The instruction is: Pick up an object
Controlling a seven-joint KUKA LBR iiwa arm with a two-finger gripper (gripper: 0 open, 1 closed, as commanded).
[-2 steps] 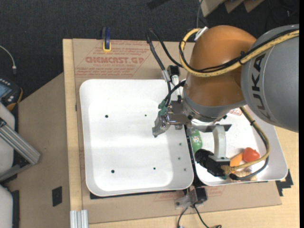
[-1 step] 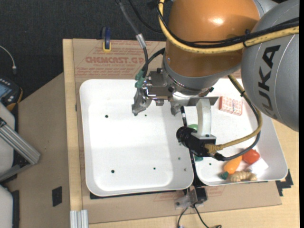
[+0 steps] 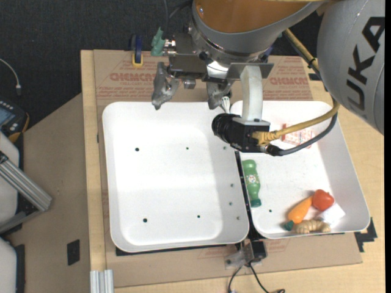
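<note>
My gripper (image 3: 189,96) hangs over the back edge of the left bin (image 3: 122,163), open, with nothing between its fingers (image 3: 162,93). The right bin (image 3: 348,182) holds the objects. A green bottle (image 3: 251,182) lies along its left wall. In its front corner sit an orange carrot-like piece (image 3: 299,210), a red pepper-like piece (image 3: 322,199) and a small beige knobbly piece (image 3: 311,227). A red-and-white flat packet (image 3: 294,134) lies at the back, partly hidden by a black cable fitting (image 3: 235,130). All of these lie to the right of the gripper and nearer the front.
The arm's grey and orange body (image 3: 256,11) covers the bench's back right. A yellow cable (image 3: 305,124) runs across the right bin's back. A cardboard sheet (image 3: 98,72) lies under both bins. A blue and yellow clamp (image 3: 138,50) stands at the back left.
</note>
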